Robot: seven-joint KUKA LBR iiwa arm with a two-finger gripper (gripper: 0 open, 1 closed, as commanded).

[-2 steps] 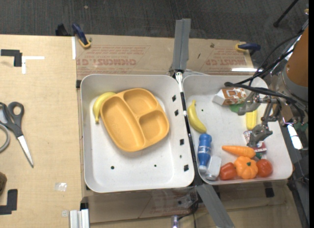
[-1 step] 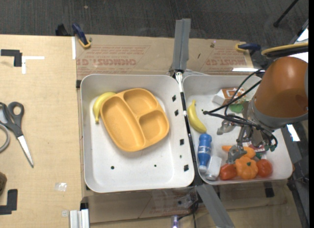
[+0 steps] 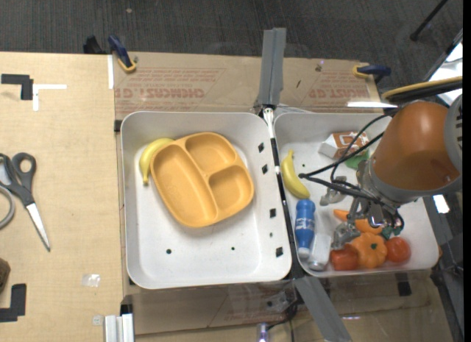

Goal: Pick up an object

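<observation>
My gripper (image 3: pixel 359 224) hangs low in the right bin (image 3: pixel 313 127), below the arm's orange band (image 3: pixel 416 145). It is down among a cluster of toy produce: an orange pumpkin-like piece (image 3: pixel 369 251), a red tomato (image 3: pixel 343 259) and another red piece (image 3: pixel 398 249). A carrot-like orange bit (image 3: pixel 341 215) lies just left of it. A yellow banana (image 3: pixel 293 177) and a blue-labelled bottle (image 3: pixel 304 224) lie along the bin's left side. A small box (image 3: pixel 344 142) sits at the back.
The left bin (image 3: pixel 140 245) holds a yellow three-part plate (image 3: pixel 202 179) with a second banana (image 3: pixel 151 155) at its left rim. Scissors (image 3: pixel 26 193) lie on the bench at far left. A grey divider bar (image 3: pixel 271 68) runs between the bins.
</observation>
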